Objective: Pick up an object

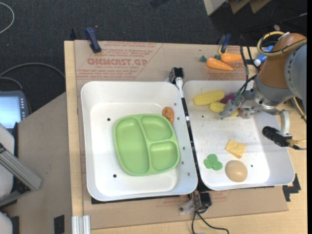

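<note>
My gripper (233, 110) is down in the back part of the right bin (273, 177), on the end of the grey arm with its orange band (274, 67). It sits right over a small yellow piece (217, 107) and a purple item (229, 99), partly covering both. A longer yellow corn-like piece (208, 98) lies just to its left. Further forward in the same bin are a yellow cheese wedge (236, 148), a green broccoli-like piece (212, 162) and a tan round object (236, 170).
The left bin (95, 130) holds a green divided plate (146, 144) and a small orange object (168, 113) near its right wall. Orange carrot toys (220, 62) lie on the board behind the right bin. A black part (274, 136) juts over the right bin's right side.
</note>
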`<action>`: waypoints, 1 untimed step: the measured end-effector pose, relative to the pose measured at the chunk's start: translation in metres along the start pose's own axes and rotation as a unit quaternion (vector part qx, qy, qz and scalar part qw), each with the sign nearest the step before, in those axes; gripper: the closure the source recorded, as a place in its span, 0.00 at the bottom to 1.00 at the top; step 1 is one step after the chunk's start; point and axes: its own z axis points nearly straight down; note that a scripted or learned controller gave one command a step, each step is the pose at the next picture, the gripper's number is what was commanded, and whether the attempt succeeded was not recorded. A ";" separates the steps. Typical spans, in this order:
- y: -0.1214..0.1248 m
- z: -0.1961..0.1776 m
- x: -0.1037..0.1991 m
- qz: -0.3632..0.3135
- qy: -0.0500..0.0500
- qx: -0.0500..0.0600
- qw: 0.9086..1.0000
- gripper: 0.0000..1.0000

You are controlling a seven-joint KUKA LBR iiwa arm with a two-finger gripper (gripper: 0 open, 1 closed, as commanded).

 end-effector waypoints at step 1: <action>0.029 0.000 -0.023 0.001 0.000 0.001 1.000 0.00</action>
